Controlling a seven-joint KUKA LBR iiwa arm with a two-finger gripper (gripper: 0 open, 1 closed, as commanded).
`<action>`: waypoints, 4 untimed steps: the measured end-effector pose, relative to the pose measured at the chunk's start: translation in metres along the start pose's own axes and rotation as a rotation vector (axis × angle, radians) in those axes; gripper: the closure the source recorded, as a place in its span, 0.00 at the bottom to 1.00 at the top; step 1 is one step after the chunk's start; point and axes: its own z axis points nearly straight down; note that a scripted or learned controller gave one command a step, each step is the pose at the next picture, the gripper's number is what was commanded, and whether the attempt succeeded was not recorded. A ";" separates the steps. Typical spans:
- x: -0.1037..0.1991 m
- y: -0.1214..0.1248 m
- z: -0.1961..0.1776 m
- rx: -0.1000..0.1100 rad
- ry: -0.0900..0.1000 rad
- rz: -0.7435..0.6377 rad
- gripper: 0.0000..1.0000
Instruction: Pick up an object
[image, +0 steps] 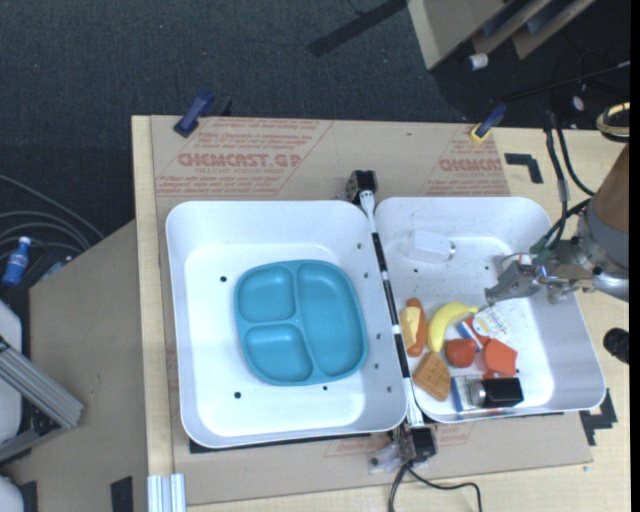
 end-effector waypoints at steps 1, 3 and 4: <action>0.002 0.029 0.107 0.001 0.000 0.001 0.00; 0.048 0.148 0.144 -0.003 -0.002 -0.001 0.00; 0.049 0.021 0.145 0.001 0.000 0.001 0.00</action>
